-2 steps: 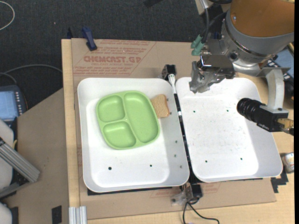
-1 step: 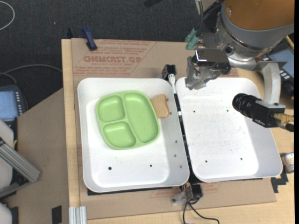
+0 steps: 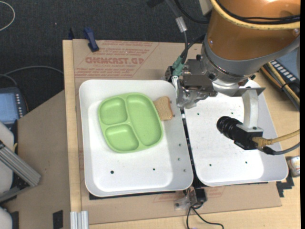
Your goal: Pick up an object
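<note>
A light green divided plate (image 3: 130,122) lies in the left white bin (image 3: 119,175), in its far half. A small tan block (image 3: 164,108) rests against the plate's right rim, near the bin's far right corner. My gripper (image 3: 183,100) hangs under the grey and orange arm, over the ridge between the two bins and just right of the tan block. Nothing shows between the gripper and the block. The arm's bulk hides the far part of the right bin (image 3: 228,171).
Both bins sit on a brown cardboard sheet (image 3: 119,56) with red print. A blue clip (image 3: 90,39) lies at its far left corner. Cables and a small connector (image 3: 196,198) sit at the front edge between the bins.
</note>
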`<state>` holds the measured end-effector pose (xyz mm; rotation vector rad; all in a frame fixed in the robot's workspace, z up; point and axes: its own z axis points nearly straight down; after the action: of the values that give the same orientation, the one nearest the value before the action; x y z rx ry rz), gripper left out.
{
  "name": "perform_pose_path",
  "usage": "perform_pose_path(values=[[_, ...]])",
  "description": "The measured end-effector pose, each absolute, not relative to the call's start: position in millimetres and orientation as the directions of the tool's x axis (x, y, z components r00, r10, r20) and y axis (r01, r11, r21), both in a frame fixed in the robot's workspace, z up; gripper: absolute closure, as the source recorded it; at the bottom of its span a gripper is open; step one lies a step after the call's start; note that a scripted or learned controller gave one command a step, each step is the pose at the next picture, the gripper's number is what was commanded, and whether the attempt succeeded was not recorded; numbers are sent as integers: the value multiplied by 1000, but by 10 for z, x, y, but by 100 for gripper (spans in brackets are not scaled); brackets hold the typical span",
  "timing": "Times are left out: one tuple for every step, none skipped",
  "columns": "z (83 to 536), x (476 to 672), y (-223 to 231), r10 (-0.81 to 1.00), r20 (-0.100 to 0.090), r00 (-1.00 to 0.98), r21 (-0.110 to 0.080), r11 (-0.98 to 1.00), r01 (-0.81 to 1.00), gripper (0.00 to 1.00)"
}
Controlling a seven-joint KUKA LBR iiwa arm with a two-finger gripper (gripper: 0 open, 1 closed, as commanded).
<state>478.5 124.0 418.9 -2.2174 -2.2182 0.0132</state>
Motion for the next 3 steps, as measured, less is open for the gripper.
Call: perform_pose_path(values=[[4662, 4796, 1301, 1000, 2, -2, 6, 2, 1000, 100], [4364, 4778, 2070, 1000, 0, -9, -7, 9, 1000, 100], [3925, 4787, 1549, 1000, -3, 5, -8, -5, 1000, 100]])
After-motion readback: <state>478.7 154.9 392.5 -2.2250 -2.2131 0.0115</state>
